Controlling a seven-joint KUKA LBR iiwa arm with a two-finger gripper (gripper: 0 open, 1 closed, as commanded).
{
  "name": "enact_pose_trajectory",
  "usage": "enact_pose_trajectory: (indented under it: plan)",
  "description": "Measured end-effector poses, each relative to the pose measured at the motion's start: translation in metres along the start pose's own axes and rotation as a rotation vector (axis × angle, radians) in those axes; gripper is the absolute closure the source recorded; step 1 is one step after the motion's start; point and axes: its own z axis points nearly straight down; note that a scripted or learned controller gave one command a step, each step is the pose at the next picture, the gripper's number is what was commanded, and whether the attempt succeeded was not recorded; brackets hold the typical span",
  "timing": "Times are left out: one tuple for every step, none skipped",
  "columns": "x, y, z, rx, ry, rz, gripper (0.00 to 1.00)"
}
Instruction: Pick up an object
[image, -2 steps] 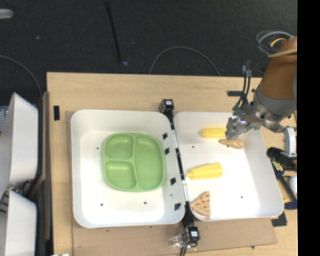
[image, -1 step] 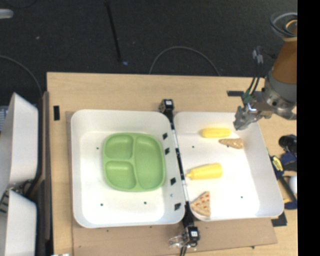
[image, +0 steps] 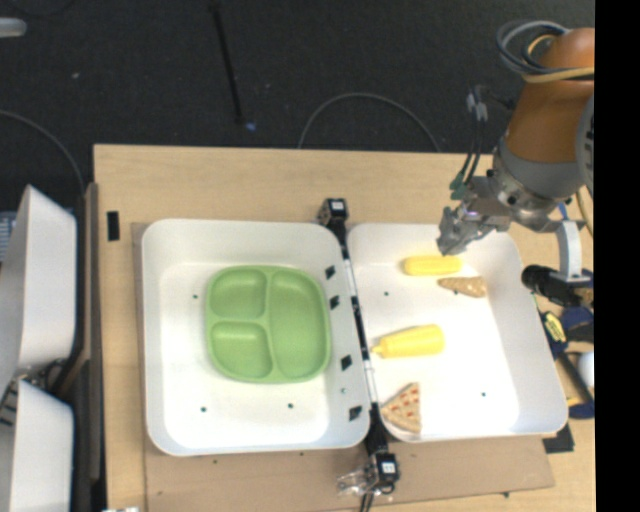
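My gripper (image: 452, 243) hangs over the far part of the right bin (image: 500, 400), just above and right of a small yellow piece (image: 431, 265). Nothing shows between its fingers. A tan wedge (image: 464, 287) lies right beside that piece. A longer yellow piece (image: 409, 342) rests near the bin's middle left. A pizza slice (image: 404, 408) lies at the near left corner of the same bin.
The left bin (image: 180, 420) holds a green divided plate (image: 268, 322). A black divider with clips (image: 349, 300) runs between the bins. Cables and tools sit off the bench's right edge (image: 560, 310).
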Motion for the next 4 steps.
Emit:
enact_pose_trajectory:
  plan:
    - [0.039, 0.018, 0.004, 0.000, 0.001, 0.000, 1.00]
    - [0.090, 0.026, 0.022, 0.003, 0.001, -0.001, 1.00]
    - [0.140, 0.042, 0.040, 0.001, 0.001, -0.001, 1.00]
    - [0.188, 0.069, 0.042, -0.001, 0.002, -0.002, 1.00]
